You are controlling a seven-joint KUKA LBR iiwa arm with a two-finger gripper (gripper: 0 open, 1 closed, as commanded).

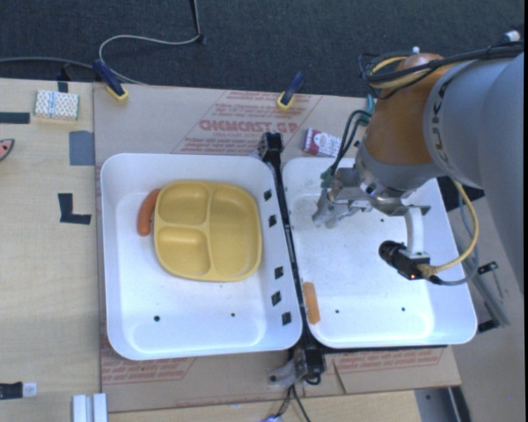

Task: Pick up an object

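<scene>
Pincer (333, 211), finger state impossible to tell, hangs over the right bin (440, 323), well apart from the yellow tray (208, 229).

The arm (475, 112) hides part of the right bin (378, 323).

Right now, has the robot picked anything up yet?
Not yet. The pincer hangs over the right bin with no object seen in it. The yellow plate and the sausage lie in the left bin; an orange piece sits at the right bin's edge. All the picking is left.
</scene>
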